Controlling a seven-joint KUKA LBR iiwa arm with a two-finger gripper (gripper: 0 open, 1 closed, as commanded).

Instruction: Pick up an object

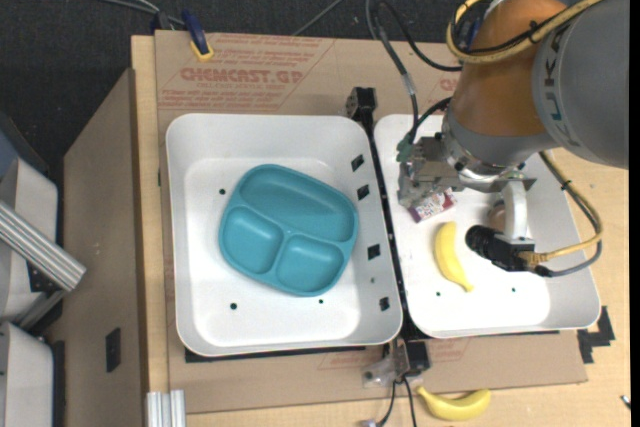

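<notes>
Reaching in from the right, the arm [500, 85] is seen bent over the right bin [560, 315], with the gripper [420, 183] lowered at that bin's upper left part, near the wall shared with the left bin [190, 315]. Whether the gripper is open or closed cannot be told, as it is hidden by the wrist. A small purple-and-white packet [433, 206] is seen just beside the gripper's lower edge, lying on the bin floor; contact cannot be confirmed, and nothing is seen being held. A yellow banana [452, 258] is laid just below the packet in the same bin, apart from the gripper, curving down toward the bin's middle. A teal divided plate [288, 230] is set flat in the middle of the left bin. A second banana [458, 403] is seen outside the bins, at the bench's front edge. A blue-and-yellow clamp [196, 33] is fixed at the far left corner of the cardboard-covered bench [250, 65].
</notes>
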